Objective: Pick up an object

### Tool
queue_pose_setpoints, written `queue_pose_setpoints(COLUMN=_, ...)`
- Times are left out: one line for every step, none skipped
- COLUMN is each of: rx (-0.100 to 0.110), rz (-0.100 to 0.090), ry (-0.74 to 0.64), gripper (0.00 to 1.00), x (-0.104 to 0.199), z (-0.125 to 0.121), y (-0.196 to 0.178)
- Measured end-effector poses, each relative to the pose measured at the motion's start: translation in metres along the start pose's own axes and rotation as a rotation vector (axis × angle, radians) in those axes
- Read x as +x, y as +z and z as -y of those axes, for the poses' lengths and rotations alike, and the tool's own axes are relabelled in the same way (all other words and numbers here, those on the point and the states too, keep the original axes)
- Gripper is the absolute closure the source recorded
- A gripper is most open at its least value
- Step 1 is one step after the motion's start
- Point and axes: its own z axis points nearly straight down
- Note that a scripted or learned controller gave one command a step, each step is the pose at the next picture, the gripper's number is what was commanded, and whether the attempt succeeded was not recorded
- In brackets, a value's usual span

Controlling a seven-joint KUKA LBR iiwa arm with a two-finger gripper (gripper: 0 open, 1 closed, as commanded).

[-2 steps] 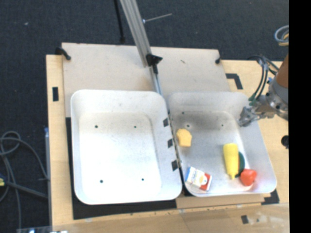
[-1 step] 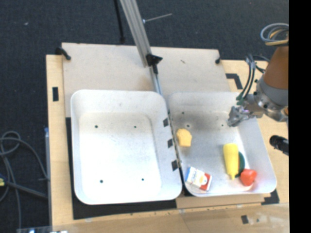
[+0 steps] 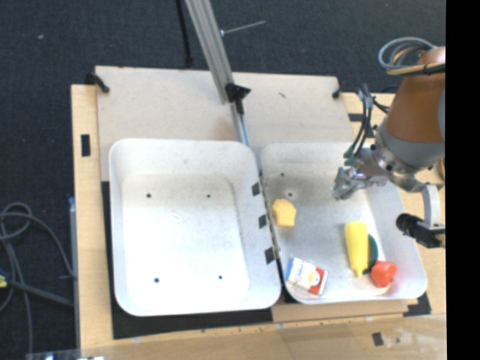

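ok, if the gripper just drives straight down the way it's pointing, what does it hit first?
Probably bare floor of the right bin. The gripper points down near its back, with the yellow block off to one side; depth is hard to judge.

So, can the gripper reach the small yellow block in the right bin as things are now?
Probably yes. The gripper hangs over the right bin, and the yellow block lies apart from the other objects with bare floor between them. The bin's left wall is close, though.

right bin [image 3: 315, 163] centre open; yellow block [image 3: 283, 213] left
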Motion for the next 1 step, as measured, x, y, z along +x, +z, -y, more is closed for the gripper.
queue_pose_setpoints(rx=0.001, rz=0.001, ry=0.001, gripper=1.00, x=0.0480, z=0.0078, y=0.0050)
